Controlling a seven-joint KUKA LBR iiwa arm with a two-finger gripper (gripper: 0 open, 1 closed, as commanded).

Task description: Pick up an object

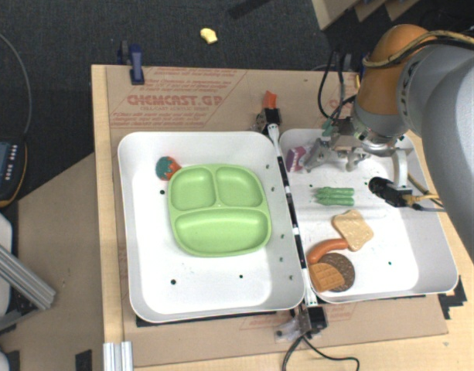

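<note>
Choosing one target and committing to it is the main thing here, because the gripper [335, 159] hangs over the far edge of the right bin [422, 261] with two candidates close by. Its fingers look spread apart with nothing between them, so the pick is not yet made. A small purple piece [296, 158] lies just to one side of it, tucked into the far corner of that bin next to the wall shared with the left bin [213, 284]. A green bundle [333, 196] lies just nearer the front, out on open floor. My judgement is that the green bundle is the better choice: it sits clear of any wall and well apart from its neighbours, whereas the purple piece leaves little room for a finger on the wall side. To do it well, the gripper should centre over the middle of the bundle, turn so the fingers straddle its short width rather than its length, and descend straight down until the tips are almost at the bin floor before closing. Then it should lift vertically and slowly. Further toward the front edge lie a bread slice [352, 229], an orange sausage [327, 248] and a brown round biscuit [333, 273], the last two touching or overlapping — a poorer bet, since a grip there may drag a neighbour along. The green divided tray [219, 209] and the small red and green piece [168, 167] in the left bin are well away and need no attention.
</note>
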